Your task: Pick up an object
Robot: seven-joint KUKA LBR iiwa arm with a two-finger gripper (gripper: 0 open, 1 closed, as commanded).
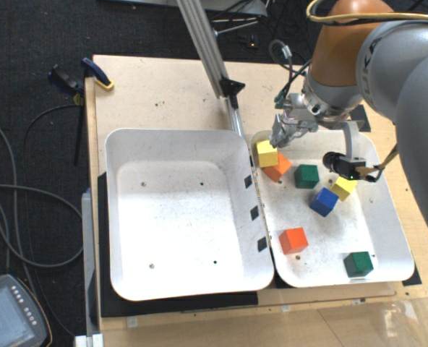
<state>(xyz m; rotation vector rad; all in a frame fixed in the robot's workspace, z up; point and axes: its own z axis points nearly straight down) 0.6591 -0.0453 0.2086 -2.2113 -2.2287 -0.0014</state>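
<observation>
Above the right bin's [387, 215] far-left corner, gripper [281, 137] poised over yellow cube [267, 154], finger state indiscernible, orange block [277, 168] touching beneath, green cube [306, 176] near, blue cube [323, 202] beyond, left bin [127, 157] alongside.

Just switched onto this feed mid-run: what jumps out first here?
The big grey arm with its orange band reaches in from the right, its gripper low over the right bin's upper left corner, right beside a yellow block that sits against an orange block. More coloured blocks lie scattered there: two green, one blue, another yellow, another orange. The left bin sits alongside.
</observation>
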